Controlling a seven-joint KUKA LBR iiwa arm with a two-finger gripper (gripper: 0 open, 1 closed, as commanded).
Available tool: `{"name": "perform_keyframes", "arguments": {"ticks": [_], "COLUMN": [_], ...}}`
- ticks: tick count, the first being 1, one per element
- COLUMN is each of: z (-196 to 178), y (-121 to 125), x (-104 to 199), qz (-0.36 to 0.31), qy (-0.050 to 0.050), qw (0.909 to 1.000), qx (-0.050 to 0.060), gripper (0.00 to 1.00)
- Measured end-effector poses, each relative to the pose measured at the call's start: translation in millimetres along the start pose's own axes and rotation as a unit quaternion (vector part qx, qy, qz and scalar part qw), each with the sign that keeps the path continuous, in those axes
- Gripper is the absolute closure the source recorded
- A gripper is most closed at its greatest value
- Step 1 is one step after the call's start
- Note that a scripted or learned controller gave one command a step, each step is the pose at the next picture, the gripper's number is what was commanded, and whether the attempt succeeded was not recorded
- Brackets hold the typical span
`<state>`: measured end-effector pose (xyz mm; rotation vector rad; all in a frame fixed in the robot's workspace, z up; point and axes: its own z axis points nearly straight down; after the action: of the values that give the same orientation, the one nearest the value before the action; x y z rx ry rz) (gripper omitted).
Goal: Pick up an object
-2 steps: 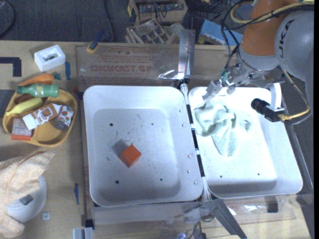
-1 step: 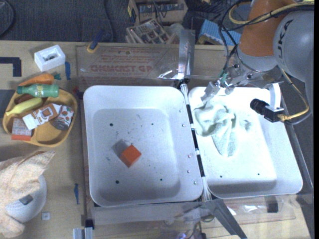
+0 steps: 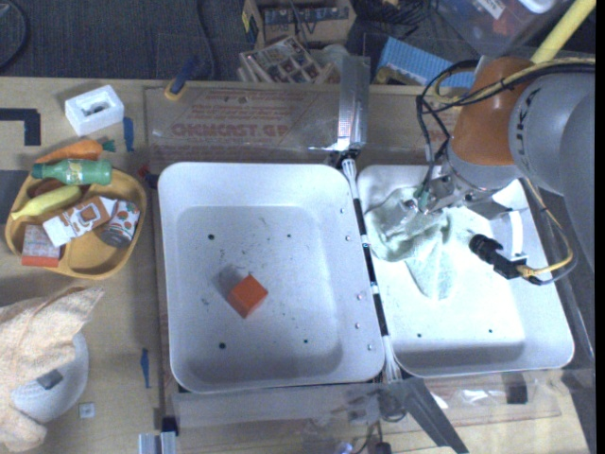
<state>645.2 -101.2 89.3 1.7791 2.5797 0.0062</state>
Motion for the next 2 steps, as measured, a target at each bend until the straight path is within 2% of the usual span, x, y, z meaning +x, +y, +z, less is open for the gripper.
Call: {"name": "perform_keyframes", "arguments": {"ticks": [1,2], "z": [-12.2,-12.3], "y": [1.0,1.0], "x": [-2.4,-2.5], "qz": [0.001,0.001], "qy": [-0.002,-0.002], "qw": [1.0,1.0], "qx": [-0.003,-0.003], "gripper": [1.0,0.0]}}
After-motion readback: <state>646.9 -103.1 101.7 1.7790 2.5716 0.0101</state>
